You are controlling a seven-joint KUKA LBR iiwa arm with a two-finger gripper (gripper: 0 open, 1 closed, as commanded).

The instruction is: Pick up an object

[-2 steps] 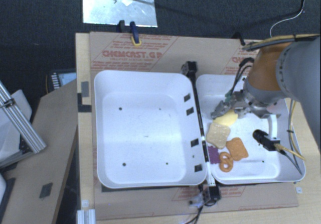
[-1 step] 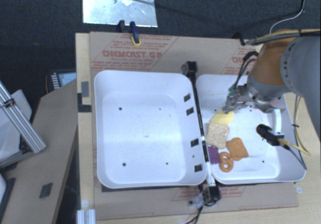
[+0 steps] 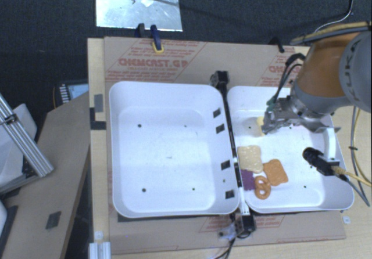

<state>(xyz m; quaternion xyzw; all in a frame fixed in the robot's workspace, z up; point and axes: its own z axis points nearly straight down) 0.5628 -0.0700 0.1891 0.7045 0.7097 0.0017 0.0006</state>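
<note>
- Arm (image 3: 332,72) reaches in from the right, wrist low over the back half of the right bin (image 3: 303,195).
- Gripper (image 3: 271,124) sits down near the bin floor, close to the bin's left wall.
- Claw state: can't tell. The wrist body blocks the tips from this angle, so there's no way to see whether it is apart, together or clamped on anything.
- Small pale yellow piece (image 3: 259,122) lies just beside the gripper on its left, touching or nearly touching. Can't confirm which, and it is too small to identify.
- The other pickable items are clustered in the front-left of the right bin, near the gripper but apart from it:
  - pale bread slice (image 3: 250,157), lying flat and nearest the gripper
  - browned toast slice (image 3: 276,172), just right of the bread and touching its corner
  - purple piece (image 3: 246,179), partly tucked under the bread's front edge
  - pretzel (image 3: 262,187), frontmost, touching the toast and next to the purple piece
- Left bin (image 3: 168,147) sits alongside, with a black clip strip (image 3: 225,130) between the two.
- Both bins rest on a cardboard sheet (image 3: 174,59) with red print.
</note>
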